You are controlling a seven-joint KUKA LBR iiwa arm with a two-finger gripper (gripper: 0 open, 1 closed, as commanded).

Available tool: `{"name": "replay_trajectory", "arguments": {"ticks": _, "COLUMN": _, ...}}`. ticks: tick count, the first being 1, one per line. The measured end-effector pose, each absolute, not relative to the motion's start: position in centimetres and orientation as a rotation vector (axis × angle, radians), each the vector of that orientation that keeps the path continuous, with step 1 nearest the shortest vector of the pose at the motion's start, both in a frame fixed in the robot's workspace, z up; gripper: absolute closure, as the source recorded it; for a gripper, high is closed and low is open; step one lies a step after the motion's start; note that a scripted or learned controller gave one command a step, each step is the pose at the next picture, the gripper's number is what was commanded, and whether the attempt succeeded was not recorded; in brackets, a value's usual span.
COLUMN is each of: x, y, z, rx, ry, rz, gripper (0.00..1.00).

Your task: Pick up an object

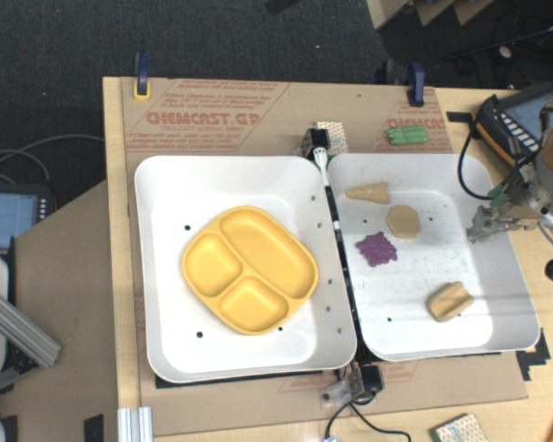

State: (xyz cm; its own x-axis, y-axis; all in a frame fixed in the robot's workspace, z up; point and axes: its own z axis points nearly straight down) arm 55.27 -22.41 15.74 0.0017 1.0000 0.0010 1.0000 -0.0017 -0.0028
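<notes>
Bench w/ brown board (258,109) under two white bins. Left bin (166,320) has a yellow divided tray (249,268). Right bin (498,311) holds a cone-ish piece (369,191), tan disc (404,221), purple blob (376,248) and tan block (449,300). Gripper (490,223) sits at the right bin's right rim; I can't tell its state, nothing seen in it.

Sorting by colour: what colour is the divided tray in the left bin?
Yellow tray, plain, camera view.
</notes>
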Motion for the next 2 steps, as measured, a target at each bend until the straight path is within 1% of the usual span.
{"name": "replay_trajectory", "arguments": {"ticks": 1, "x": 57.7, "y": -22.4, "z": 27.9, "rx": -2.23, "ry": -2.236, "rz": -0.01, "gripper": 1.0}}
{"name": "replay_trajectory", "arguments": {"ticks": 2, "x": 60.1, "y": -21.1, "z": 10.8, "rx": -2.209, "ry": -2.215, "rz": 0.008, "gripper": 1.0}}
